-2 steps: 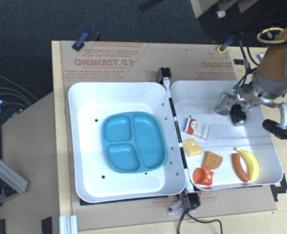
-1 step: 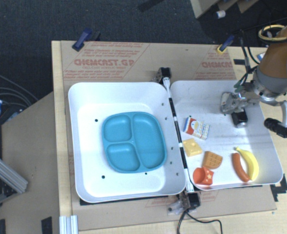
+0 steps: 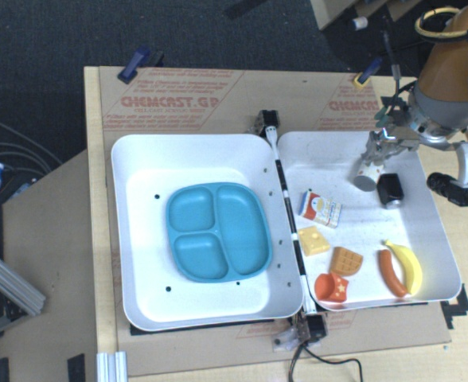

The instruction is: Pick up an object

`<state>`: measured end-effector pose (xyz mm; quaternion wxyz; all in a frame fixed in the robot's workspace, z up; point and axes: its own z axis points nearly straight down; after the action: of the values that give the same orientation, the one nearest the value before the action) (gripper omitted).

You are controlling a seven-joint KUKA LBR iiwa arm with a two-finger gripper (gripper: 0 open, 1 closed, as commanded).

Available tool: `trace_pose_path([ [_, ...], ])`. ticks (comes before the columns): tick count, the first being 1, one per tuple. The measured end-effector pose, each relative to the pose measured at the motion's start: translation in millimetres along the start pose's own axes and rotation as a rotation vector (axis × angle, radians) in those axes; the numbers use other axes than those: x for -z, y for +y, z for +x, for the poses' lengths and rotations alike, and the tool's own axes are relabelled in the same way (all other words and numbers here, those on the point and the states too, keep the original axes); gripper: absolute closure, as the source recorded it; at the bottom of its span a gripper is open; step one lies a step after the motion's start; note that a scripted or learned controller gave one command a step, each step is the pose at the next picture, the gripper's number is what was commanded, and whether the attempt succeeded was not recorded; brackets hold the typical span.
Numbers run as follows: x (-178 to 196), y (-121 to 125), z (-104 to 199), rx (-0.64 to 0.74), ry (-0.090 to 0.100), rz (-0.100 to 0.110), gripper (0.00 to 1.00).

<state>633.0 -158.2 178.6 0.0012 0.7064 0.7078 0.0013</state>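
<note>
Right bin point(image 3: 425, 213): carton point(image 3: 320, 207), cheese wedge point(image 3: 313, 240), waffle point(image 3: 346, 260), strawberry point(image 3: 331, 287), sausage point(image 3: 392, 271), banana point(image 3: 409, 266), all loose along the near half, free to be picked. Left bin point(image 3: 138, 213): blue divided plate point(image 3: 217, 231). Hand point(image 3: 369, 169): hung over the right bin's far end, well apart from the items, presumably mid-approach; its grip could not be told.

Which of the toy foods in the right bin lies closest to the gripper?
The small red and white carton. It lies just below-left of the gripper, while the cheese wedge, waffle, hot dog and banana sit nearer the bin's front.
</note>
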Motion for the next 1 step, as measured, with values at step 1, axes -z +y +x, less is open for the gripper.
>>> trace_pose_path([
  [1, -1.3, -1.0, -0.7, -0.001, 0.000, 0.003, 0.00],
])
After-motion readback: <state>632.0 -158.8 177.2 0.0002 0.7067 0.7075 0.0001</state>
